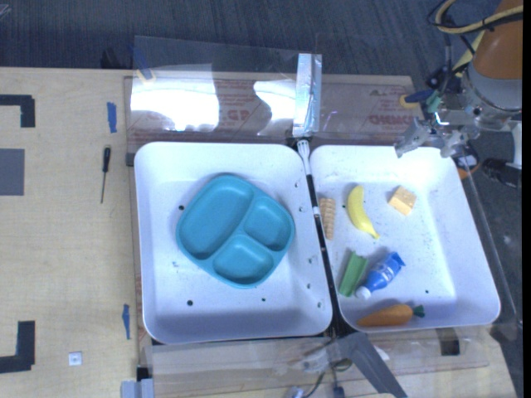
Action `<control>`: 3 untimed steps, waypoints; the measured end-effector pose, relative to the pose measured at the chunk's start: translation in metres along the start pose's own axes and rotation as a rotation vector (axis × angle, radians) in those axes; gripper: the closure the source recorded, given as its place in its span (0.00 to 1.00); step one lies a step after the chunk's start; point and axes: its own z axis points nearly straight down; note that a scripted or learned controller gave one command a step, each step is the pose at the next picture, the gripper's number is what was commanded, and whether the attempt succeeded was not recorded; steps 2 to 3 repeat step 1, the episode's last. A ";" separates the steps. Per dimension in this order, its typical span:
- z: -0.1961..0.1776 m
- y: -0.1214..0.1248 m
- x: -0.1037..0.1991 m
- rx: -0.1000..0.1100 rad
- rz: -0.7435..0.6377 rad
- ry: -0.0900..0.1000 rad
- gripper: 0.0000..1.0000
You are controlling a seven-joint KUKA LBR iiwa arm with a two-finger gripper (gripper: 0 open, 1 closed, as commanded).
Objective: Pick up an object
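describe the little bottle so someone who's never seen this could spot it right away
Start at the right-hand white bin, the one without the blue plate. Near its front middle, the bottle lies on its side, touching a green vegetable, just behind the carrot. It alone is blue with a white cap.

Print too faint to read

Reddish print runs along the brown cardboard strip (365, 106) to the left of the claw (433, 139), behind the bins; it looks like lettering, but glare and blur leave no word legible. The small blue bottle (383, 272) bears no readable label.
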 end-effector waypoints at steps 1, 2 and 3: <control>0.117 -0.014 0.038 -0.023 -0.221 -0.004 0.00; 0.117 -0.014 0.038 -0.023 -0.221 -0.004 0.00; 0.117 -0.014 0.038 -0.023 -0.221 -0.004 0.00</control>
